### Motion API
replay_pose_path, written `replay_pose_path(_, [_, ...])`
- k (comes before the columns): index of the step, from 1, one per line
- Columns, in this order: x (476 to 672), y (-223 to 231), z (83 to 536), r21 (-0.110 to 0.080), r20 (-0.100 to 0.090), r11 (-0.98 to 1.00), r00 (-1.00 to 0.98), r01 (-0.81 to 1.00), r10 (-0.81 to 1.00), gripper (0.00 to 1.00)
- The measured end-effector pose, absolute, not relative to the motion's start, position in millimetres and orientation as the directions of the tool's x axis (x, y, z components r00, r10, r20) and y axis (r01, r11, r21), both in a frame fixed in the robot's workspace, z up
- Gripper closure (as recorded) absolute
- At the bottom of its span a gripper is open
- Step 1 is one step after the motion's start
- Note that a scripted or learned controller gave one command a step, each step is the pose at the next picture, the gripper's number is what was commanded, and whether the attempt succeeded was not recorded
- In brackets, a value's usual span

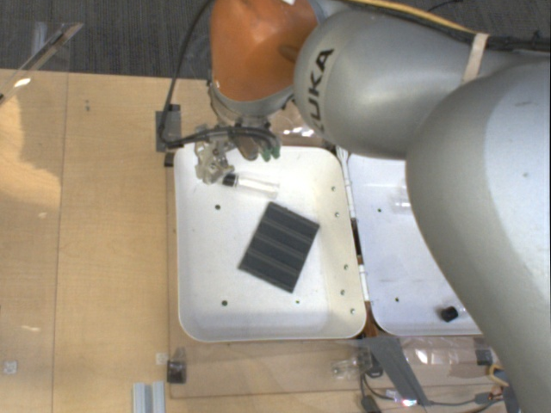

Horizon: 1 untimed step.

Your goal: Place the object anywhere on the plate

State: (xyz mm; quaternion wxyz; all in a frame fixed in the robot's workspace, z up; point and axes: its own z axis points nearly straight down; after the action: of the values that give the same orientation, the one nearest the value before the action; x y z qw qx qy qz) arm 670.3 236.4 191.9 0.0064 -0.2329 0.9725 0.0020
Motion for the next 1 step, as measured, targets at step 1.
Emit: replay_pose_path(1, [672.1,236.8,91.0,0.0,-0.018,0.868,-0.868,-0.497,-0.497,1.0])
